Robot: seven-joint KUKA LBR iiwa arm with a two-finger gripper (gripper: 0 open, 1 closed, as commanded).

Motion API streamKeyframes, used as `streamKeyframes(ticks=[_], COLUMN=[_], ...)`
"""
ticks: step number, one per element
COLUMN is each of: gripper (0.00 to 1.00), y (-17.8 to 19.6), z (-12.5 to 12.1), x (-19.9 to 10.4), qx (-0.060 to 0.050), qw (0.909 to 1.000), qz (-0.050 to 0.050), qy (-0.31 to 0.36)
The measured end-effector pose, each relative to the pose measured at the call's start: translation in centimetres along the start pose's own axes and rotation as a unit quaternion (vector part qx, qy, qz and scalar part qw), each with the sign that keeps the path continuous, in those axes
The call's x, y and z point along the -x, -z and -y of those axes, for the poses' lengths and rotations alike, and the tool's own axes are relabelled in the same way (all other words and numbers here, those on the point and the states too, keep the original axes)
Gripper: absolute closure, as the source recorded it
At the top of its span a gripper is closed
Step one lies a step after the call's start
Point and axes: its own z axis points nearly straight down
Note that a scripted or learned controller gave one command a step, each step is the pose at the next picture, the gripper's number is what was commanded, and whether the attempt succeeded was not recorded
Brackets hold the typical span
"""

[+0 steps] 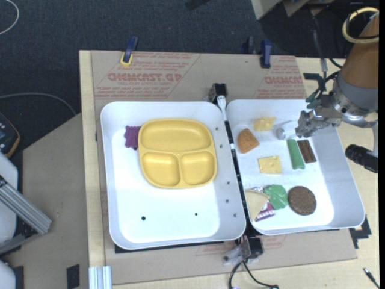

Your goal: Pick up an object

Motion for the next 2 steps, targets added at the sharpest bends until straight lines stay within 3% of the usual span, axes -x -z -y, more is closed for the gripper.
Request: streamKeyframes(ticks=[2], gripper=[1.0], y=[-0.6], z=[3.3], x=[-9.5], qx=[0.0], qw=[1.0], qz=[0.0], qy=[0.001])
